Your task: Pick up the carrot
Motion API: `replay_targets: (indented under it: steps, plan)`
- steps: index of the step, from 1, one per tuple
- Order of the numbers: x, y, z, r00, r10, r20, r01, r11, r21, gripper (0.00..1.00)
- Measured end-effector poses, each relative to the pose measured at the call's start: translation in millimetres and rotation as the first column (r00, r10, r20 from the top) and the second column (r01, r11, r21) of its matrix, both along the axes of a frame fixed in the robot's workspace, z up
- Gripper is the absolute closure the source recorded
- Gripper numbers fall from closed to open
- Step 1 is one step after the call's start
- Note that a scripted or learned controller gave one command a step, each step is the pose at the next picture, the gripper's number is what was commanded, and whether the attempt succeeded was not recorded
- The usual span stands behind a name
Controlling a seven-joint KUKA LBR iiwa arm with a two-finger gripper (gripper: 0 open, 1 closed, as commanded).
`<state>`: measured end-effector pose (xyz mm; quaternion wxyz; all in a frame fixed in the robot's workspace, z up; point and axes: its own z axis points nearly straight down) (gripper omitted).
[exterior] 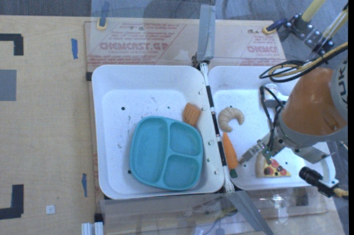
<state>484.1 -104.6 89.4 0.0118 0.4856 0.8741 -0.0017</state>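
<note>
Above, "CHEMCAST" sheet [135, 40]; gripper [255, 152] fingers apart, near carrot [229, 152].

- Divider [213, 118]: between the left bin [110, 90] and right bin [243, 82].
- Tray [166, 153]: in left bin, just left of divider.
- Waffle [191, 114]: behind tray, beside divider.
- Carrot [229, 152]: just right of divider.
- Croissant [230, 117]: behind carrot.
- Pizza [270, 167]: right of carrot.
- Gripper [260, 152]: between carrot and pizza.

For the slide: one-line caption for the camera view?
Gripper hovers in right bin beside carrot, croissant and pizza slice.
</note>
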Motion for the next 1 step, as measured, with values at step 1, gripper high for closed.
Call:
replay_targets:
  steps: [1]
  plan:
    - [0.8, 0.1, 9.0, 1.0, -0.003, 0.003, 0.003, 1.0, 0.003, 1.0]
